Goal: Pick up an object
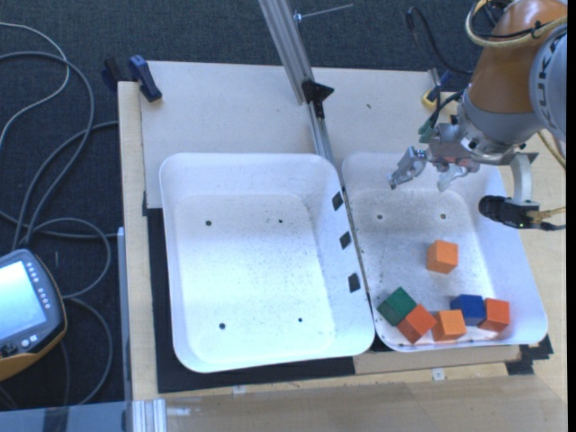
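My gripper hangs over the far end of the right bin, its two fingers spread apart with nothing between them. An orange cube lies alone in the middle of that bin, nearer the camera than the gripper. Along the bin's near edge sit a green cube, an orange-red cube, an orange cube, a blue cube and another orange cube.
The left bin lies beside the right one. A slanted metal rail runs down to the divider between the bins. A blue clamp sits at the bench's far left corner. A handheld pendant rests off the bench at left.
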### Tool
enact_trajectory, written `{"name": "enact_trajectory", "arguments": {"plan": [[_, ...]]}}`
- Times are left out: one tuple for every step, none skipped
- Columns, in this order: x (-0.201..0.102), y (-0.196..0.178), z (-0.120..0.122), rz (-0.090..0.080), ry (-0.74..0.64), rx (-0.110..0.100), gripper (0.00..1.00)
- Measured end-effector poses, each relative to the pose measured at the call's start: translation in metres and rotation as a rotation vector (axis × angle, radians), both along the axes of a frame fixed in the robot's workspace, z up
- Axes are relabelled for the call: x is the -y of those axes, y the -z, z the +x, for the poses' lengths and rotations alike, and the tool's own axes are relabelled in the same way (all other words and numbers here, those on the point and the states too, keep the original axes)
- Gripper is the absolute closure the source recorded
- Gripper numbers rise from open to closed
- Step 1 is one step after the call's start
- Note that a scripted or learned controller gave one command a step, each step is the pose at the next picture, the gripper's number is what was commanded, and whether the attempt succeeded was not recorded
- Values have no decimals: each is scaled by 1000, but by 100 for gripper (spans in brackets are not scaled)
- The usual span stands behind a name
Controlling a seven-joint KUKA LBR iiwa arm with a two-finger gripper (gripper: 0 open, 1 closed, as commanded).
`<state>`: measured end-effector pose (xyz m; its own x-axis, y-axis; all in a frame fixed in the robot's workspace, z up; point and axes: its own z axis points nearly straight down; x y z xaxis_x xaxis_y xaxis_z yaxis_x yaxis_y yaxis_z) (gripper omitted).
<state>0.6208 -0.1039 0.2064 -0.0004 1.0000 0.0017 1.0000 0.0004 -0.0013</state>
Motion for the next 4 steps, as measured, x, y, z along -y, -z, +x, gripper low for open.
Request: {"name": "enact_trajectory", "arguments": {"plan": [[0, 0, 0, 0, 0, 0, 0], [66, 112, -42, 0, 5, -10, 0], [24, 107, -105, 3, 0, -6, 0], [25, 96, -102, 0, 0, 3, 100]]}}
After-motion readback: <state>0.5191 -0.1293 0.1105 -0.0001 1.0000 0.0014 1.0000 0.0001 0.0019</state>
